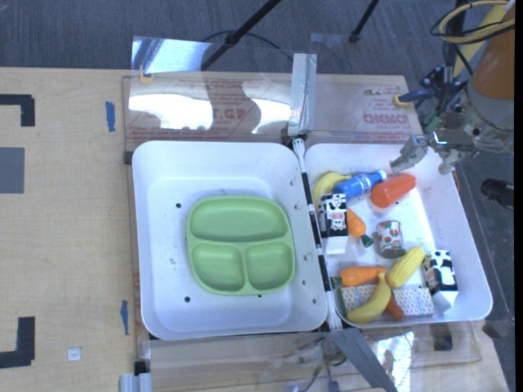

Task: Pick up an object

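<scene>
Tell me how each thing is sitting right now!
Green tray: flat in the left bin, right side up.
Blue bottle: lying on its side.
Small can: tilted.
Milk carton: lying down.
Gripper: above the right bin, holding nothing.

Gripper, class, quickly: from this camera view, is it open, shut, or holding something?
Gripper: above the right bin's far edge near the orange toy; open or shut cannot be told, and nothing visibly held.
</scene>
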